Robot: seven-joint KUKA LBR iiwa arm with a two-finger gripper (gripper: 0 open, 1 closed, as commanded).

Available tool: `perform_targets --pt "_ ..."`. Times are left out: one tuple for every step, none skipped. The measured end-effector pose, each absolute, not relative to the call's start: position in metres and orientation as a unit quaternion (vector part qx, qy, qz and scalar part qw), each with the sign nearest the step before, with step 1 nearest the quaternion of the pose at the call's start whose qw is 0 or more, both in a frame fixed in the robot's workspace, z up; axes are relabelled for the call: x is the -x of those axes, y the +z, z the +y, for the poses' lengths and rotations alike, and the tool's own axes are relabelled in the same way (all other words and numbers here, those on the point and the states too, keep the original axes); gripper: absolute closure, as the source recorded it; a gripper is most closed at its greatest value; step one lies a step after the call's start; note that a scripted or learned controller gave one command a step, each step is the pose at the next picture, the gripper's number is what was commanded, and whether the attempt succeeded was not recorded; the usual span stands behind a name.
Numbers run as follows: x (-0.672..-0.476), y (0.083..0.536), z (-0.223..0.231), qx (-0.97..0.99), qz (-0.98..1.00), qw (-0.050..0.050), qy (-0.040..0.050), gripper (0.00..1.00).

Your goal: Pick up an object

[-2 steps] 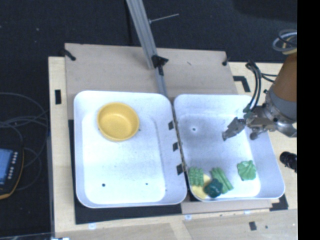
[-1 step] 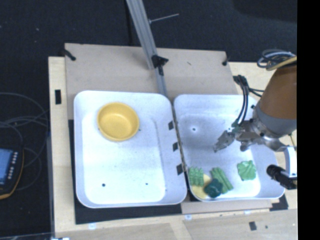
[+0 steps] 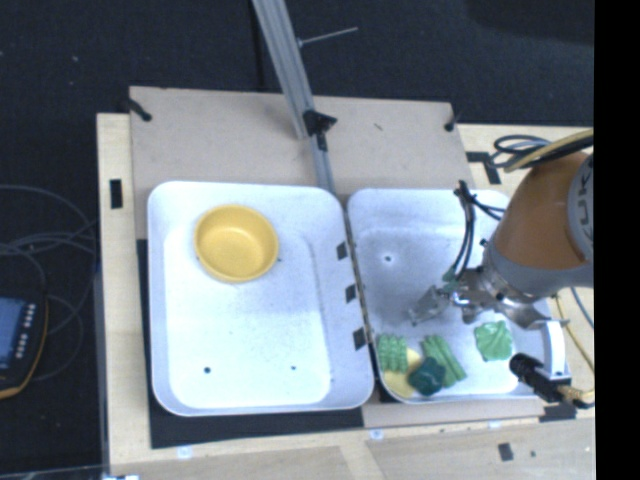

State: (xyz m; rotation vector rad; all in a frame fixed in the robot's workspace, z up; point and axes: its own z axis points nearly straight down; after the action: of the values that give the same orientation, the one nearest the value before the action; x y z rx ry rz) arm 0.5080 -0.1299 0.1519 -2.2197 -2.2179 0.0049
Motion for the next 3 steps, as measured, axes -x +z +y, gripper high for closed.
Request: perform_targets --pt "-0.507 0.100 -0.130 0.707 -0.707 0.001 0.0011 0.00" --pt "-0.509 0.113 -0.131 0.708 -0.706 -0.001 -0.0011 1.00" --pt "-0.509 0.157 -0.138 0.707 -0.707 -0.002 -0.0014 1.00"
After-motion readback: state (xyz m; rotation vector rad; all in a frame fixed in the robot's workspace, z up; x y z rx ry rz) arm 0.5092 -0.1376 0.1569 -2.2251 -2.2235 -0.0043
